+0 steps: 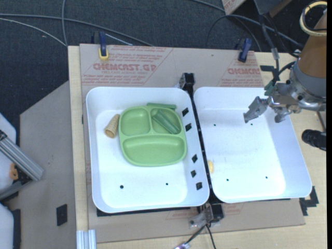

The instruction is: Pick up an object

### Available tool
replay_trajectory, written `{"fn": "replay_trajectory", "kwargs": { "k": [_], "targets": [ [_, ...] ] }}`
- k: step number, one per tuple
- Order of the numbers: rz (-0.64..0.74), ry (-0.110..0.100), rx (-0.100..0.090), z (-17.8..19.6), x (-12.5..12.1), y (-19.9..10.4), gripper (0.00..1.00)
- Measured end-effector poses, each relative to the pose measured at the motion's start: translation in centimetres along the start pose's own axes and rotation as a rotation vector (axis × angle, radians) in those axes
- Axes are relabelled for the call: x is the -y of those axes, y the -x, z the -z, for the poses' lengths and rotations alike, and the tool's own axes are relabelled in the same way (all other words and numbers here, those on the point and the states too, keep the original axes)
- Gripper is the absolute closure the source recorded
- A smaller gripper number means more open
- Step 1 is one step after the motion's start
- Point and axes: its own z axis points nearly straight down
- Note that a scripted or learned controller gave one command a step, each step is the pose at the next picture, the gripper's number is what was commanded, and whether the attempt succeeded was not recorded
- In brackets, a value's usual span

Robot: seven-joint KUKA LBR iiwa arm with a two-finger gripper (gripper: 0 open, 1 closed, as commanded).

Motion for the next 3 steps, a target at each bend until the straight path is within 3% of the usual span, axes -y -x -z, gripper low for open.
{"fn": "replay_trajectory", "kwargs": {
  "k": [3],
  "targets": [
    [-0.001, -0.007, -0.001, -16.3, 1.1, -0.7, 0.0]
  ]
}}
